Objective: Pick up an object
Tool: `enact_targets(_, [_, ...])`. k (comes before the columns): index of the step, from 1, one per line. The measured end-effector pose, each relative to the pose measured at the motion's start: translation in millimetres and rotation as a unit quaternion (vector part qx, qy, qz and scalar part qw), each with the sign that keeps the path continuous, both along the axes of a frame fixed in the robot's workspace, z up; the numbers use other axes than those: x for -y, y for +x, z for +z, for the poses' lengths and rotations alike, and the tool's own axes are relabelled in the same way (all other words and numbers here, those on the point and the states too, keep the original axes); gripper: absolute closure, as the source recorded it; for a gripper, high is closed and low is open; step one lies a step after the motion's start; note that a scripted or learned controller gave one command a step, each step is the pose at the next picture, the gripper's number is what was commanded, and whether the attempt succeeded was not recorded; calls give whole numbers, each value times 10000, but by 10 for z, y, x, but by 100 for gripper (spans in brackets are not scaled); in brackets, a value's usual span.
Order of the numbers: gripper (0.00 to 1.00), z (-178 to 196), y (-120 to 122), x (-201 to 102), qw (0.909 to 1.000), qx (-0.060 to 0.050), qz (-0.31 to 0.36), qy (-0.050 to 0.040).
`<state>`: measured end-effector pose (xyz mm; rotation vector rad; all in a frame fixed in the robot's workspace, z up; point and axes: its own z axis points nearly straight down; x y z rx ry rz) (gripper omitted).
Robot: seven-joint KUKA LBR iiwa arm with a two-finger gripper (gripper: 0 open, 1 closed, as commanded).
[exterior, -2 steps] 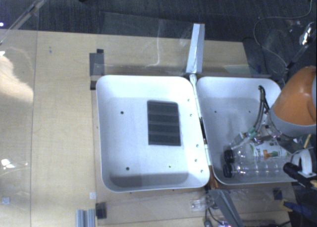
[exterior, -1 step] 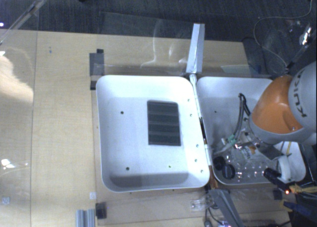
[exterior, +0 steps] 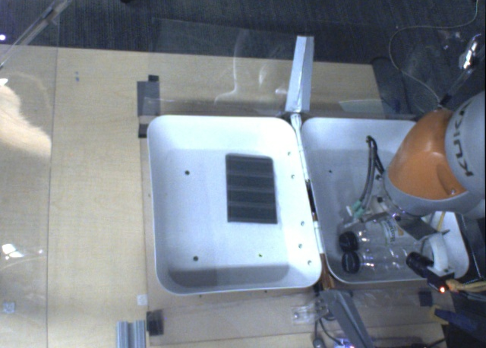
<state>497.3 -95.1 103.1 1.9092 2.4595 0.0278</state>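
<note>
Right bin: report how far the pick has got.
Done: the arm has reached over the right bin, with the gripper low near its front edge. In hand: nothing I can confirm; the clutter there is too blurred to read. Left: a visible grasp and lift. The dark ridged pad lies untouched in the left bin.

Dark ribbed pad (exterior: pixel 251 188) in left bin (exterior: pixel 171 187), arm (exterior: pixel 433 160) over right bin (exterior: pixel 334 149), possibly reaching

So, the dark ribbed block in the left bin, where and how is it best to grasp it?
Probably across its two long sides, coming straight down from above. The dark ribbed block lies flat near the middle of the left bin, away from the walls, so both long edges look free for the fingers.
</note>
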Motion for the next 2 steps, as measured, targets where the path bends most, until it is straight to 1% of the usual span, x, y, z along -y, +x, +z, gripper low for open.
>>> enact_targets(1, [0, -2, -2, -2, 10000, -5, 1, 2])
enact_targets(2, [0, -133, 324, 49, 9963, -98, -851, 35])
